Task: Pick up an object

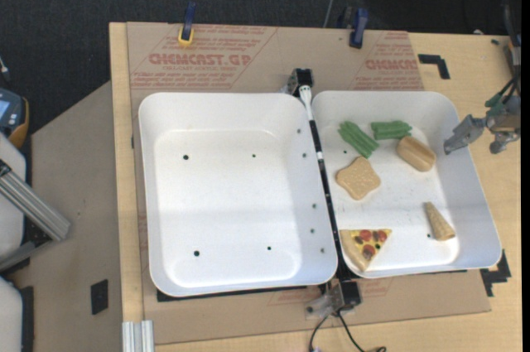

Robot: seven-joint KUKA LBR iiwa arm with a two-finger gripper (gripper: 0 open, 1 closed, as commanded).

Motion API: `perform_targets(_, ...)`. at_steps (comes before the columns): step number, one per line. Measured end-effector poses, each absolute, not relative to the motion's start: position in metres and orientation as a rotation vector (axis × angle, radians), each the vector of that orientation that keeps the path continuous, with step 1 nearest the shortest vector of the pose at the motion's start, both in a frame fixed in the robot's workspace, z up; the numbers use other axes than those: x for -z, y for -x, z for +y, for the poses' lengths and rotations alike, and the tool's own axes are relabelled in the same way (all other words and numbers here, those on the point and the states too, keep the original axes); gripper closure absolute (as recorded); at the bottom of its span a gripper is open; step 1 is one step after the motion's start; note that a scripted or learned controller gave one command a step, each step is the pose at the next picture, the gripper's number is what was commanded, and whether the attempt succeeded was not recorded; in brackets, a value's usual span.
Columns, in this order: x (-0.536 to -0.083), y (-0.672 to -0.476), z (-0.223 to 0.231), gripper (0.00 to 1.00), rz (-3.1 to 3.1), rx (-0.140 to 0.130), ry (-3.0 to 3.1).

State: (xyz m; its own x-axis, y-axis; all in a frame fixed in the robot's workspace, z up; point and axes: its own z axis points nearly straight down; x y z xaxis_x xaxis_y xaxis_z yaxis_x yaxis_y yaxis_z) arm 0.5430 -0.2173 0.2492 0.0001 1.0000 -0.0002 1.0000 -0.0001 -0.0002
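Note:
The right bin (464, 201) holds several toy foods. Two green pods (358, 137) (390, 128) lie at its back, with a tan bread roll (415, 153) just right of them. In the middle lies a toast slice (358, 178). A pizza slice (367, 246) rests at the front left corner and a tan wedge (439, 221) at the front right. My gripper (474, 146) hangs over the bin's right rim, to the right of the roll. It is open, with nothing between its fingers.
The left bin (224, 193) sits beside the right one, with a black strip (319, 168) along their shared edge. Both rest on a cardboard sheet (248, 52) held by two blue clamps (190, 13) (358, 26) at the back.

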Motion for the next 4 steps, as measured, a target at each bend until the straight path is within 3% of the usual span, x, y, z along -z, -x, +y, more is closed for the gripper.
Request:
perform_targets(1,-0.171,-0.561,-0.223,0.00,2.225,0.003,-2.225)
perform_targets(2,-0.082,-0.561,-0.160,0.00,2.225,-0.003,-2.219)
perform_targets(3,-0.088,-0.630,-0.117,0.00,2.221,-0.009,-2.208)
perform_targets(4,-0.096,-0.626,-0.119,1.00,2.220,-0.003,-2.216)
